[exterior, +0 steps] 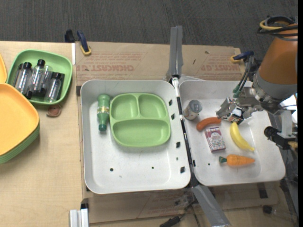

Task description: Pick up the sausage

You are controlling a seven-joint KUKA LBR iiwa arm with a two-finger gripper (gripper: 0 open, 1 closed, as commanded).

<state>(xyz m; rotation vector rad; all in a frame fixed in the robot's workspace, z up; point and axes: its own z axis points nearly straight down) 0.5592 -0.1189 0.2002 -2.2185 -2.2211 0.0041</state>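
Observation:
The sausage (pixel 208 123), a short orange-red link, lies in the right bin (pixel 270 171) a little left of its middle. My gripper (pixel 230 113) hangs over the same bin just right of the sausage and slightly above it, with nothing visibly held. The arm comes in from the right, its orange band at the upper right.
Also in the right bin are a grey can (pixel 192 109), a pink and white box (pixel 215 139), a banana (pixel 240 137) and a toy carrot (pixel 237 161). The left bin (pixel 94 169) holds a green divided plate (pixel 139 119) and a green bottle (pixel 102 111).

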